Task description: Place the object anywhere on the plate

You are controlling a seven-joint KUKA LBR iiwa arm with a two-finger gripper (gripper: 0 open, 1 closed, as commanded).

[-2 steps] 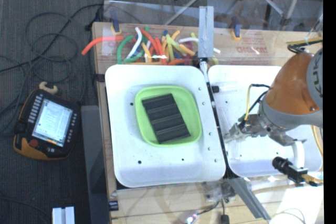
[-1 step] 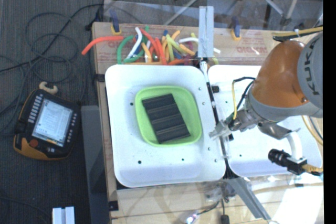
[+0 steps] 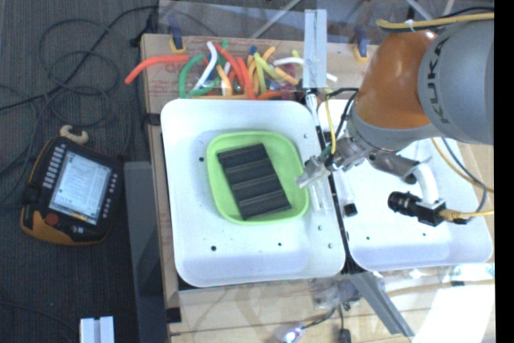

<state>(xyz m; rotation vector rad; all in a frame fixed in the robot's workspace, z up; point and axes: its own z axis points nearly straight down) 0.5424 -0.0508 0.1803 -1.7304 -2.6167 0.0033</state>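
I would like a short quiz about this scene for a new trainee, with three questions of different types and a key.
1. True or false: the dark ribbed block lies on the green plate.
2. Which bin holds the plate: A) left bin, B) right bin?
3. Fill in: the gripper is near the plate's ____ edge in the camera view.

Key: 1 true; 2 A; 3 right.

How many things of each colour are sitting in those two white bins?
Green: 1, the plate in the left bin
Dark grey: 1, the ribbed block lying on that plate
Total: 2
The arm hides much of the right bin, so anything under it goes uncounted.
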